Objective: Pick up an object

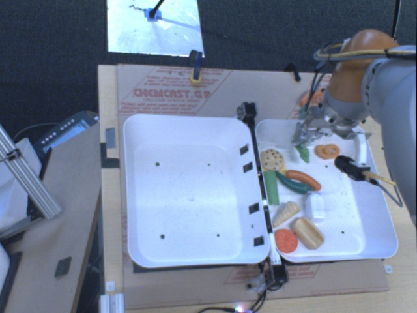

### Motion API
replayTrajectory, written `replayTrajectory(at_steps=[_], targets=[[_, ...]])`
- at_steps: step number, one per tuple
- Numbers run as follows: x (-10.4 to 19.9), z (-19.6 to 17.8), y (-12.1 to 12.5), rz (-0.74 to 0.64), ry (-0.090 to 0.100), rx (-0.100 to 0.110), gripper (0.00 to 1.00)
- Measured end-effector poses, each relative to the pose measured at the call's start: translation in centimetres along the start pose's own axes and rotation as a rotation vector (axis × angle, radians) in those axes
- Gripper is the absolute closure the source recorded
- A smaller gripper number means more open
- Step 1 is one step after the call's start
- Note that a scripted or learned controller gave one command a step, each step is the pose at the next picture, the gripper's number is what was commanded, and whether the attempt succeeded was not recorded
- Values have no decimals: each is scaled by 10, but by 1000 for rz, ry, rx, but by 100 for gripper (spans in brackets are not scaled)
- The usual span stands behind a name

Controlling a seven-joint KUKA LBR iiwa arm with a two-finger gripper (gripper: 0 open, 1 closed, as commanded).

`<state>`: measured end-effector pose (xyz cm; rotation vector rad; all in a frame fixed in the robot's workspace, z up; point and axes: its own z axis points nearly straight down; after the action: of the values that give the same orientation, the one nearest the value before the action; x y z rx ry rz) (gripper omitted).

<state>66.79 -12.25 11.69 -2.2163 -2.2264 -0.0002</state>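
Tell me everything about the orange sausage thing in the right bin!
The sausage is a small toy hot dog, smooth and shiny like plastic, orange-red with rounded ends. It lies flat on the floor of the right bin, near the middle, slanting down toward the right. A dark green curved piece lies right along its lower side, seemingly touching it. The cracker sits up to its left and the white block just below. The gripper is above it, not touching.

left bin (189, 194) open, right bin (374, 230) crowded
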Motion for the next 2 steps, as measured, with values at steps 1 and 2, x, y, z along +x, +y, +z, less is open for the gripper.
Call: replayTrajectory(at_steps=[1,2], targets=[[38,-182,4,-4,-1,-21,100],[61,-60,-9,-2,2,9,100]])
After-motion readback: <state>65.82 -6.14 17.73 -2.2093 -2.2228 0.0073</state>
